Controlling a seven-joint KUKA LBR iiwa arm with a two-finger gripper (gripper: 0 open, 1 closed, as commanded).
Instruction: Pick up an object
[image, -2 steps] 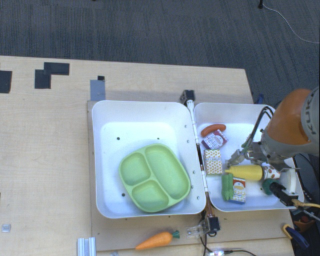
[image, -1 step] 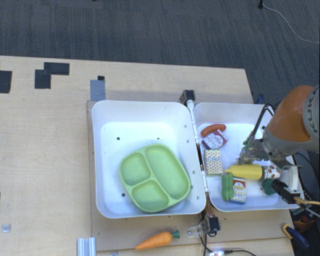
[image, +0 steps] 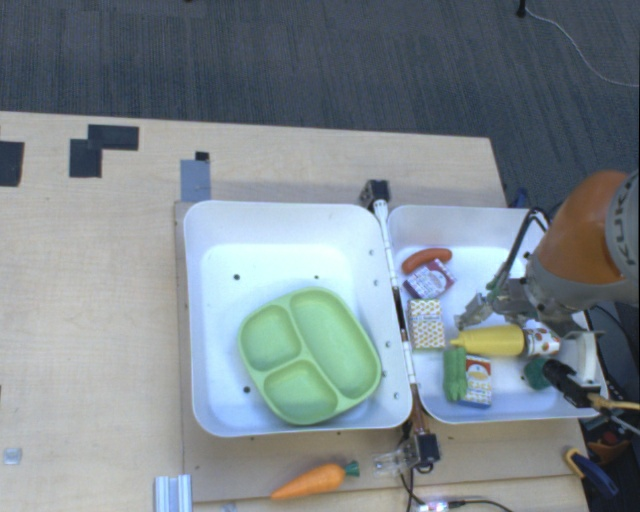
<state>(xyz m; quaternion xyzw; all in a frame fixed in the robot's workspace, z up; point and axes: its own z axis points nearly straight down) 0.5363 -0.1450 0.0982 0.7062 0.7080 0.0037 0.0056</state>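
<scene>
arm (image: 590, 250): grey, rounded, broad orange band
cable (image: 518, 247): thin, dark
gripper (image: 478, 312): grey metal fingers

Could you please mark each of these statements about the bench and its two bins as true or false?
1. The green divided plate lies in the left bin. True.
2. The carrot lies inside the right bin. False: it lies on the bench below the left bin.
3. The gripper is over the right bin. True.
4. The sausage sits on the green plate. False: it lies near the top of the right bin.
5. The yellow toy lies in the right bin, just below the gripper. True.
</scene>
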